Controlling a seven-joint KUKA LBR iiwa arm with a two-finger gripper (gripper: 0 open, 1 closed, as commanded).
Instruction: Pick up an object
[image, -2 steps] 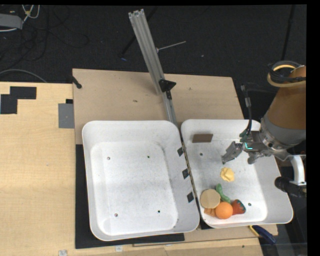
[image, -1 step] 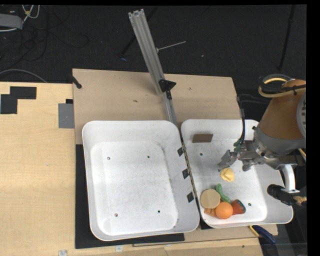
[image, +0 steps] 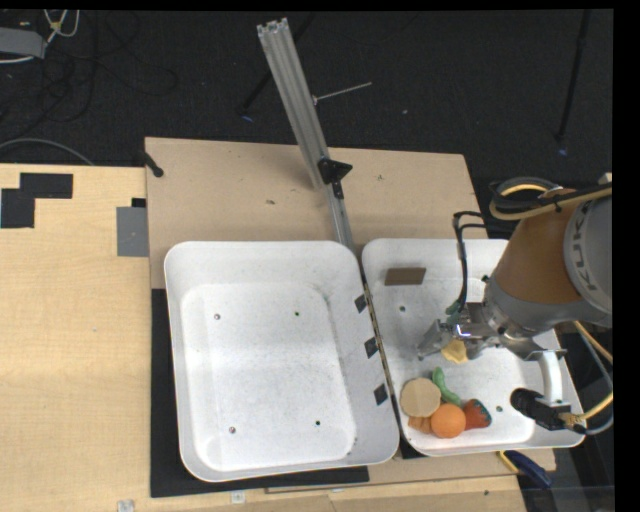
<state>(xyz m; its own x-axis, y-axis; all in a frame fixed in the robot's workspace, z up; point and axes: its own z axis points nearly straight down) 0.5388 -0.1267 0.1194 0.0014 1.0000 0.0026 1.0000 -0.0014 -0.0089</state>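
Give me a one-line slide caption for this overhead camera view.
Gripper low in the right bin by a yellow piece, toy food clustered at the near edge.

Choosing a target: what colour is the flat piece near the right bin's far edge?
Brown, clearest in the camera view.

Two shallow white bins sit side by side on a pale wooden surface (image: 70, 300); the left bin (image: 190, 270) and the right bin (image: 385, 255) touch along their inner edges. A slanted metal rail (image: 298, 105) rises behind them. Cables (image: 45, 35) lie on the dark floor (image: 450, 80) beyond.
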